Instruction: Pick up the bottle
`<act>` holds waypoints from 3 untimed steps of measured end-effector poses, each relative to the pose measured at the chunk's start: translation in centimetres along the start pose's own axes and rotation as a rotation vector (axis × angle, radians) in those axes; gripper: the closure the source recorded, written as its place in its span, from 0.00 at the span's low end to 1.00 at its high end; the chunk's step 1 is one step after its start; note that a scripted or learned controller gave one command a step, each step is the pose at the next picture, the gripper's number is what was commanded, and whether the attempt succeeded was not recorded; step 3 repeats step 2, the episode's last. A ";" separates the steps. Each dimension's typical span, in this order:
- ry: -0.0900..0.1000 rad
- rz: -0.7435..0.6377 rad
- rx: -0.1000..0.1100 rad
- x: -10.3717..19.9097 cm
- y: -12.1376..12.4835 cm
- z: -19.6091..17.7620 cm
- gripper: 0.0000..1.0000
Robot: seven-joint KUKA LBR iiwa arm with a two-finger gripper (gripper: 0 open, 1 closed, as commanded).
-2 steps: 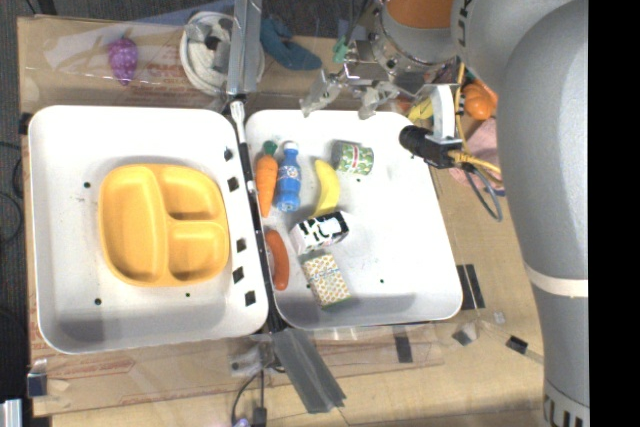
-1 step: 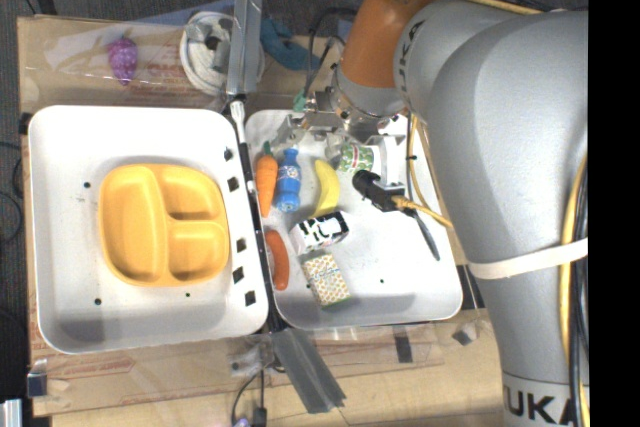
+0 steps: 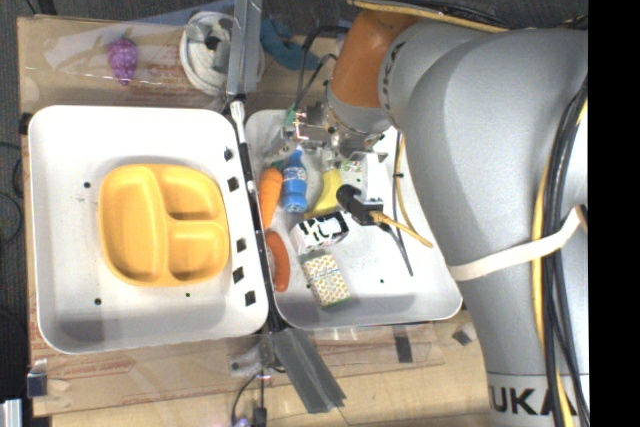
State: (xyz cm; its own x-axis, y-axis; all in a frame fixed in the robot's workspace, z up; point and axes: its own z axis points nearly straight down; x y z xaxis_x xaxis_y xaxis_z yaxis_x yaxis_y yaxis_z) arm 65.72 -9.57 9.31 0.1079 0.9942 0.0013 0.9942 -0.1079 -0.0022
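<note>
Right bin [image 3: 420, 287] holds the bottle [image 3: 294, 187]; end effector [image 3: 322, 137] above it, grip state unclear

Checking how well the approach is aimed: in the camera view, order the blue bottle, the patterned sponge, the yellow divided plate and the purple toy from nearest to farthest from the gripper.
1. Blue bottle, right bin, just below the gripper.
2. Patterned sponge, right bin, toward its lower edge.
3. Yellow divided plate, in the left bin.
4. Purple toy, on the bench above the left bin, about as far as the plate's far side.
</note>
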 end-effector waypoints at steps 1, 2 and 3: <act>-0.002 -0.004 0.001 0.0 0.1 -1.1 1.00; -0.002 0.148 0.001 -2.0 0.1 -13.0 1.00; -0.002 0.148 0.001 -2.0 0.1 -13.0 1.00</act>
